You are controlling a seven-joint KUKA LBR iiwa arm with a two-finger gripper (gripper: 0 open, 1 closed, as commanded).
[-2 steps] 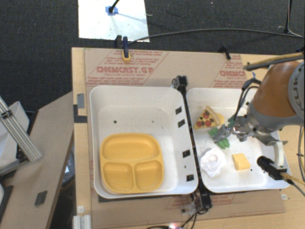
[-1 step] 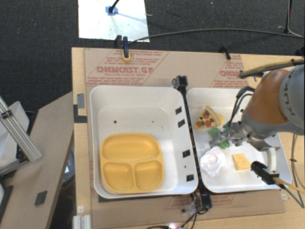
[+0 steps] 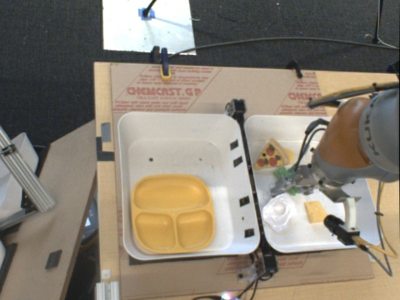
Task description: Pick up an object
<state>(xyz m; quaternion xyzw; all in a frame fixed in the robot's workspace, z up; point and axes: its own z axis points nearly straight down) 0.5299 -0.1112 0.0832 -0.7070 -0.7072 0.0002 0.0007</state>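
This is a robotics lab or test cell, not a home or a shop. The tabletop (image 3: 206, 86) is a bare sheet of board still covered in protective film printed with a maker's name in red. Two shallow white bins (image 3: 181, 136) sit side by side on it, joined along their shared edge by black brackets (image 3: 240, 161) and small clips. A clamp (image 3: 164, 64) grips the tabletop's far edge, and cables (image 3: 262, 42) trail across the dark carpet (image 3: 50, 42) behind it. A grey industrial arm (image 3: 369, 142) with an orange band reaches over the tabletop's right side. Aluminium framing (image 3: 25, 177) stands by the left edge.
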